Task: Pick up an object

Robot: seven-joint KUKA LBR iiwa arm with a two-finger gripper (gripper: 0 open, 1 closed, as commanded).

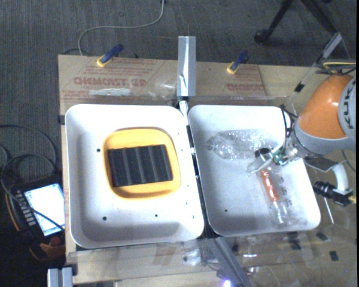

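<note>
We read faint red "CHEMCAST" lettering on the cardboard [116, 81] behind the bins. In the right bin [227, 214] lie a crumpled clear bottle [236, 143] and a clear tube with an orange core [274, 193]. The tool [269, 156] sits between them, just beside both; we cannot tell its opening.

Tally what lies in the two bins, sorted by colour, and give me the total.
Yellow tray with a dark ridged insert, left bin: 1
Clear plastic bottle, right bin: 1
Clear plastic tube with orange contents, right bin: 1
Total: 3
</note>
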